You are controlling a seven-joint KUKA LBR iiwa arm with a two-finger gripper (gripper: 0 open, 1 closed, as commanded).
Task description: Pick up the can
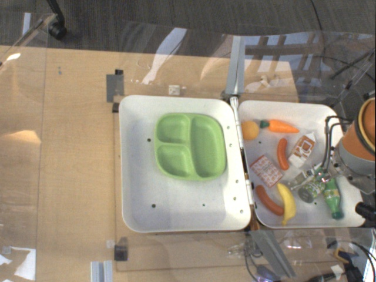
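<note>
Though small and half hidden, the can (306,191) lies on its side near the right bin's (265,111) front edge, between the banana (287,202) and green bottle (332,197). It looks light, rigid and slippery, likely to roll; grasping across its round body seems best. The gripper (320,174) hovers just above it.

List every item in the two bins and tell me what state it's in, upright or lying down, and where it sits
green divided plate: flat, left bin.
orange: right bin, top left.
carrot: lying flat.
two sausages: lying flat.
small carton: on its side.
pink packet: flat.
banana: lying flat.
can: on its side.
green bottle: lying down.
gripper: low by the can.
</note>
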